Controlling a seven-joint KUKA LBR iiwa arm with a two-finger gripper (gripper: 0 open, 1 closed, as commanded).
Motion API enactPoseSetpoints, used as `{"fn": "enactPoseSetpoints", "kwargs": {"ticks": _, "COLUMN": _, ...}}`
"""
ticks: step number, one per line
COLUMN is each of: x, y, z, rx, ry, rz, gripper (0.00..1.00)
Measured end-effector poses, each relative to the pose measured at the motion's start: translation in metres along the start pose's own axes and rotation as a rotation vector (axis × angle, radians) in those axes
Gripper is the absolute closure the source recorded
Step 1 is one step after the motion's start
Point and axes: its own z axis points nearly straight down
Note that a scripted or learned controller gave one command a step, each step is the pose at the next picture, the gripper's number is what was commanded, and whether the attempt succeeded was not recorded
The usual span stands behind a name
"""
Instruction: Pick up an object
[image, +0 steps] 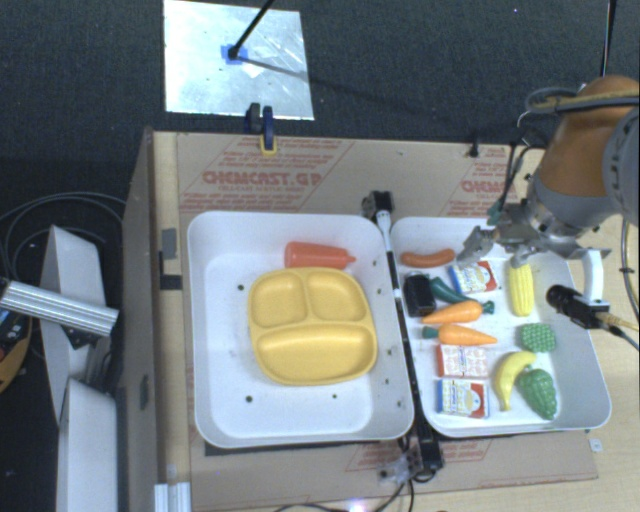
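Corn cob (520, 287) is lying upright in the right bin (598, 400), upper right of the frame, beside a small carton (473, 277). The gripper (503, 240) is hovering just above both, fingers spread and released, grasping nothing. A yellow tray (311, 325) is sitting in the left bin (215, 300).

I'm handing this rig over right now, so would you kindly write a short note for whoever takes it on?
Gripper: hanging over the top of the right bin, near the hot dog and a small carton; I see nothing between its fingers.
Things: corn, two carrots, banana, two more cartons and green vegetables lie in the right bin. The yellow tray and a red-orange piece sit in the left bin.
Done: nothing lifted.
Left: choose an object, grasp it and raise it.
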Motion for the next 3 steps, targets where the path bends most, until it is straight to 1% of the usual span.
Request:
{"fn": "enactPoseSetpoints", "kwargs": {"ticks": 1, "x": 0.026, "y": 0.036, "z": 0.09, "rx": -0.006, "ry": -0.001, "rz": -0.002, "gripper": 0.0}}
{"fn": "enactPoseSetpoints", "kwargs": {"ticks": 2, "x": -0.067, "y": 0.057, "z": 0.01, "rx": -0.004, "ry": -0.003, "rz": 0.001, "gripper": 0.0}}
{"fn": "enactPoseSetpoints", "kwargs": {"ticks": 3, "x": -0.084, "y": 0.031, "z": 0.007, "rx": -0.001, "ry": -0.002, "rz": 0.002, "gripper": 0.0}}
